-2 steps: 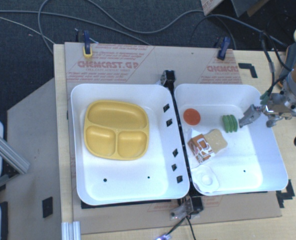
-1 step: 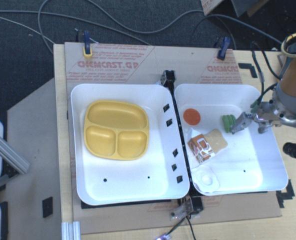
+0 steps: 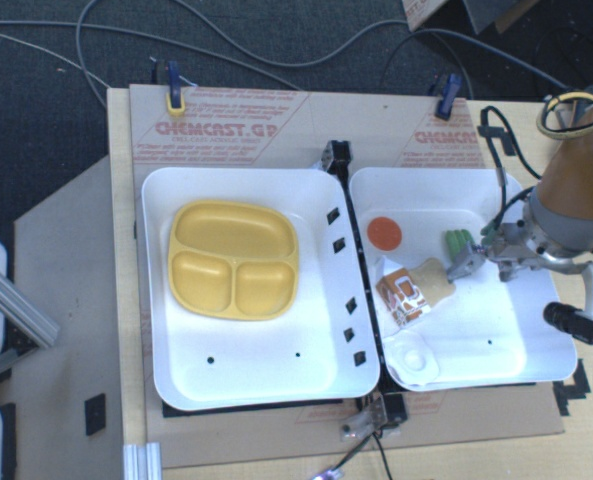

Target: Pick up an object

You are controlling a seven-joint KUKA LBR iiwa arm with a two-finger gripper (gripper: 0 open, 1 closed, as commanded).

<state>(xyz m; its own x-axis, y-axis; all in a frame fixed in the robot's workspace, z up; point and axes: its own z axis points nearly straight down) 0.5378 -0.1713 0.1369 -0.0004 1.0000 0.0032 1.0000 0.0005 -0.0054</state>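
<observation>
The grey end effector [image 3: 473, 258] sits low in the right white plastic bin [image 3: 536, 363], just beside a small green block [image 3: 459, 241] and near a tan wooden piece [image 3: 431, 280] that touches an orange-and-white packet [image 3: 402, 298]. I cannot tell whether it is wide or narrow (too blurry). It might only push the green block away, or bump the tan piece and grab nothing. A round orange disc [image 3: 384, 233] lies apart.

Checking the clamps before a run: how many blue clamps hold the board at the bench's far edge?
2. One blue clamp sits at the far edge above the left bin; the other blue clamp sits above the right bin. The arm may hide more.
</observation>
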